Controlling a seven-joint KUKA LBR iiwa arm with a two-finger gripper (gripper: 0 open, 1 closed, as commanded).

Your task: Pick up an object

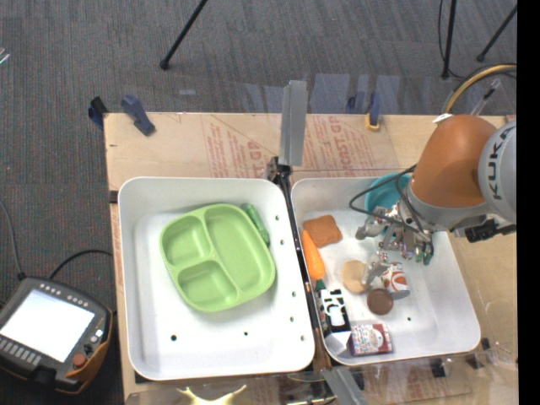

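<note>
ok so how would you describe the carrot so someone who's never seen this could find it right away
Look at the right white bin, the one the arm reaches into. Along its left wall, just below the flat brown square toast-like piece, lies the carrot, running lengthwise down the wall. It is the only bright orange, long tapered item there; its neighbours are brown, tan or boxy.

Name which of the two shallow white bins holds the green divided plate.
The left white bin; the green three-compartment plate lies in it, away from the gripper.
</note>
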